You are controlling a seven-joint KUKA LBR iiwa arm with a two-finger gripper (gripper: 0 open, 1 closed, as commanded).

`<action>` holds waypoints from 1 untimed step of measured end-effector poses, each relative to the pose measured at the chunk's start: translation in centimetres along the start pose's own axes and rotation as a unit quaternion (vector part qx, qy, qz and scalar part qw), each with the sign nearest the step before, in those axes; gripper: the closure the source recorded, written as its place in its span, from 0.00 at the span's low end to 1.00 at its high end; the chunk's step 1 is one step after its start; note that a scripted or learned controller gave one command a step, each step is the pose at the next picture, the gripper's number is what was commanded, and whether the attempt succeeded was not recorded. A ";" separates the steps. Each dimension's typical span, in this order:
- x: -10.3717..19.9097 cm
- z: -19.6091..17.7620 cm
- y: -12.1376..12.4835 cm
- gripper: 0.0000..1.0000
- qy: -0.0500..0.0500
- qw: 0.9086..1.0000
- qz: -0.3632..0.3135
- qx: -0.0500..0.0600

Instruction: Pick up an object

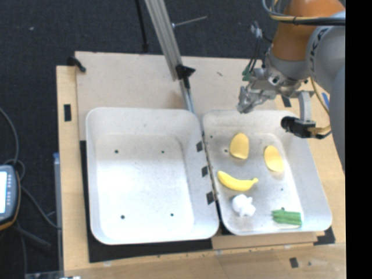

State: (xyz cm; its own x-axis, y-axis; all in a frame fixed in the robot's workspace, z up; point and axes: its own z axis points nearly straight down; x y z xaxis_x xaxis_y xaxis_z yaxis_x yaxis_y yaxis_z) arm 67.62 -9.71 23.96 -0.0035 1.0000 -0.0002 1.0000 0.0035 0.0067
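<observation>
The banana (pixel 237 182) lies mid-way in the right bin (pixel 317 214), just above a small white object (pixel 243 205); it looks like a light, smooth, stiff toy, best pinched across its middle. The gripper (pixel 249 102) hangs over the bin's far rim, holding nothing; whether it is spread I cannot tell.

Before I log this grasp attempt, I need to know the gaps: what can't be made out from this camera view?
- Pincer: small and blurred over the right bin's far rim; nothing shows what it grips, if anything.
- White object: too small to identify.
- Green object: too small to name.
- Two yellow pieces: kind unclear, unlike the banana.
- Arm: cut off at the right.
</observation>
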 end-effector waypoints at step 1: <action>6.2 0.3 0.3 1.00 0.001 1.000 -0.002 0.003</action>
State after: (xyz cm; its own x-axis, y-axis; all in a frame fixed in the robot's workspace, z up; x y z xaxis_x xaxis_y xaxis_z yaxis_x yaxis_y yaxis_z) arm 67.89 -3.45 23.71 -0.0072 1.0000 0.0009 1.0000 0.0072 0.0006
